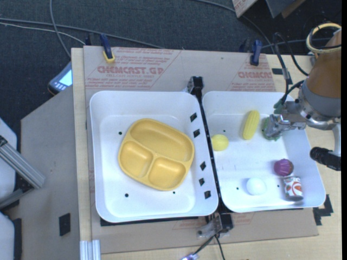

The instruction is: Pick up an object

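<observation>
- The bench (141,64) fills the middle of the frame and carries two white bins side by side, so that objects stay confined within reach of the arm.
- The left bin (103,145) holds a yellow divided plate (156,154) lying flat at its centre, well apart from the arm.
- The right bin (260,196) holds the small candidate objects, spread apart from one another.
- The arm (325,75) enters from the upper right of the frame, with the gripper (277,124) low over the bin's upper right area.
- A green object (269,129) lies directly at the gripper; whether the claw is clenched on it or released cannot be told.
- The corn cob (250,124) lies just left of the green object and could obstruct a finger there.
- The purple object (283,167) and the orange-and-white can (293,188) sit near each other at lower right.
- The white ball (256,186) rests near the bin's lower edge.
- The yellow ball (219,142) lies beside the divider, clear of the gripper.
</observation>
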Controlling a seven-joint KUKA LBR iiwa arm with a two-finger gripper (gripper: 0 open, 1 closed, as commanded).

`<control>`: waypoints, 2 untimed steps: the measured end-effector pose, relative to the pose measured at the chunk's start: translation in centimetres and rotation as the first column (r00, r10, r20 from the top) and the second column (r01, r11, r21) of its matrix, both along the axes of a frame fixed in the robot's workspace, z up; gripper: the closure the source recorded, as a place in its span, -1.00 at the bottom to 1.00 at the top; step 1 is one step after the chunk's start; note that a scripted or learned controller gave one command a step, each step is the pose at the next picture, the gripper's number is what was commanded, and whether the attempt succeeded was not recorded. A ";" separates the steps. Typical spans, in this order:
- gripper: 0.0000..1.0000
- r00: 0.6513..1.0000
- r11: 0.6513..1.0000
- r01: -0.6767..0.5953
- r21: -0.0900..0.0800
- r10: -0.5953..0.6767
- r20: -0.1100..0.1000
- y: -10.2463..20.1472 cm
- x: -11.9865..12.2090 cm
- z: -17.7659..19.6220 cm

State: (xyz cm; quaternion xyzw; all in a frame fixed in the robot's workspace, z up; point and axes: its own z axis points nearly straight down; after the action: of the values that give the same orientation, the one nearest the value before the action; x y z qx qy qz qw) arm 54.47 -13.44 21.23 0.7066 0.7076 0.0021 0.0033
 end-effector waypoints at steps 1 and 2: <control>1.00 1.000 1.000 0.000 0.000 0.000 0.000 0.0 0.2 5.4; 1.00 1.000 1.000 -0.004 0.005 0.004 -0.011 5.5 -0.4 4.0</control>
State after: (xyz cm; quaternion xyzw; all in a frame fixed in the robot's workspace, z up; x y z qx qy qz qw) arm 54.03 -7.99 25.23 0.7051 0.7091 0.0001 -0.0022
